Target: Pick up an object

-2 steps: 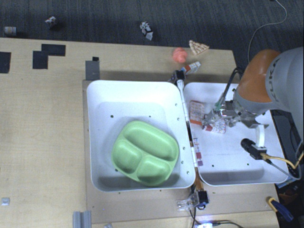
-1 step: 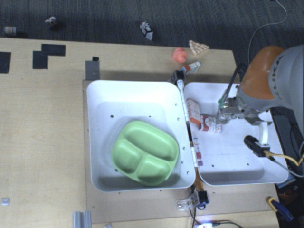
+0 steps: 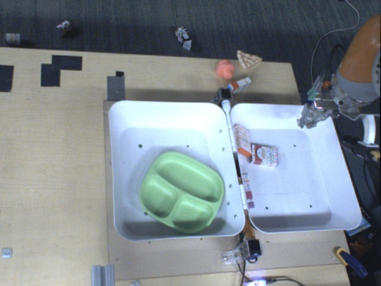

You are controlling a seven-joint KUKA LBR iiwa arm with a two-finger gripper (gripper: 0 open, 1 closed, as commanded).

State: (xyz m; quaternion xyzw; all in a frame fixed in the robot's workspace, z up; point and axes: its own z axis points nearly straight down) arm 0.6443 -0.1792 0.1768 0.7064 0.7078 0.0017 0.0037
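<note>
A green divided plate (image 3: 181,190) lies in the left bin (image 3: 128,130), toward its front. In the right bin (image 3: 315,207) a small red and white packet (image 3: 263,155) lies flat near the left wall. My gripper (image 3: 308,117) hangs over the right bin's far right corner, well to the right of the packet and apart from it. The grey arm with its orange band (image 3: 362,49) comes in from the upper right. I see nothing held at the gripper.
On the bench behind the bins lie a pink ball (image 3: 225,69), a wedge-shaped toy (image 3: 249,59) and a small tube (image 3: 240,85). Labels run along the divider (image 3: 238,165) between the bins. Cables lie at the right edge.
</note>
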